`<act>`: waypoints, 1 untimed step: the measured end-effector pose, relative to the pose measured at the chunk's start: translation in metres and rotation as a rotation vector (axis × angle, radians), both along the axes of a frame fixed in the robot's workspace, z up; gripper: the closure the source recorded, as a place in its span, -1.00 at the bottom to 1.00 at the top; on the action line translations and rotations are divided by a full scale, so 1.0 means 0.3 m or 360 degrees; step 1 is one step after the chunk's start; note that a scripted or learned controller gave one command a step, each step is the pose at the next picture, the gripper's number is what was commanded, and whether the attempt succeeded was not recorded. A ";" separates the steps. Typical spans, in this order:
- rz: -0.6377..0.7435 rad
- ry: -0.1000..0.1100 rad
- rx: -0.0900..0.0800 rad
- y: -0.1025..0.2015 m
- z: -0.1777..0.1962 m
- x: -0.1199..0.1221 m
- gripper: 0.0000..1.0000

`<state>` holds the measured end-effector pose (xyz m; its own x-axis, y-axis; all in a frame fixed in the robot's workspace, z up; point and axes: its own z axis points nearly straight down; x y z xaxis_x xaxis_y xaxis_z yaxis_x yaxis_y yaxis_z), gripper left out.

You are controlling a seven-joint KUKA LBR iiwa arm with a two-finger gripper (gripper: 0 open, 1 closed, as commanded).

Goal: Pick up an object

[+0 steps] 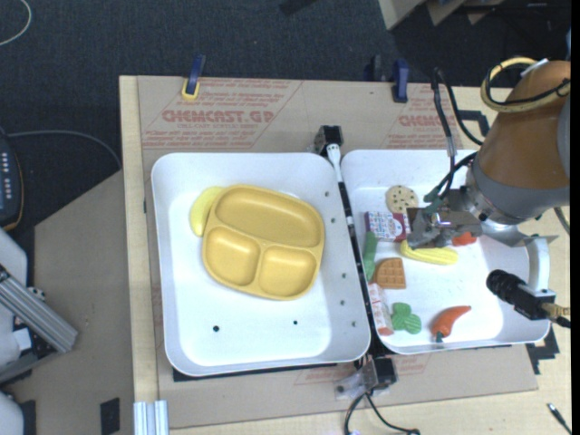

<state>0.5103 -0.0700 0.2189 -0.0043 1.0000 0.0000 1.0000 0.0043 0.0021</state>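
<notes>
a: where are the toys to pick up?

b: in the right bin (507, 333). a yellow banana (431, 255) lies near the middle of it. the gripper (428, 231) is low over that spot, just above the banana, close to it or touching it.

a: is it holding the banana?

b: i can't see anything between its fingers, and i can't tell if they are apart or together. the metal bits are too bunched up.

a: what else is near it?

b: a round cookie with dots (400, 197) sits up and to the left. a red and white packet (383, 225) is just left of the gripper. a small red thing (465, 239) peeks out on its right side. a green stick (369, 255) lies by the bin's left wall. below the banana is an orange waffle square (391, 274), then a bumpy green toy (404, 318) and a red chili pepper (450, 319).

a: and the other bin?

b: the left bin (190, 333) has a yellow divided plate (263, 240) with three sections. something yellow (202, 208) sticks out from under its left edge.
</notes>
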 end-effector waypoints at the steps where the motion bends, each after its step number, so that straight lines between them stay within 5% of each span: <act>1: -0.0003 -0.0002 -0.0001 0.144 0.043 0.082 1.00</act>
